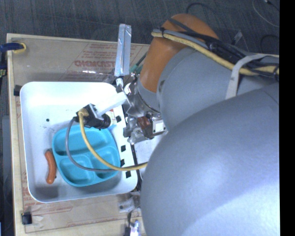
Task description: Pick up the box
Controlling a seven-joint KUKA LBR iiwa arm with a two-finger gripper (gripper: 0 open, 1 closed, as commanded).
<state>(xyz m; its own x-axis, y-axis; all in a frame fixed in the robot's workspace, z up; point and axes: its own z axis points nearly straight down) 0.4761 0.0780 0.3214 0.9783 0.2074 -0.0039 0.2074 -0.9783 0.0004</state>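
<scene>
One fixed camera looks down at a slant on my bench (64, 53); my arm (221, 151) looms close from the right, above a white bin (37, 107).

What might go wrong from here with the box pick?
1. The arm blocks the view right of the left bin, so a grasp on the box could miss unnoticed.
2. The gripper hangs by that bin's right wall, near the blue tray; it may clip the wall or catch the tray instead.
</scene>
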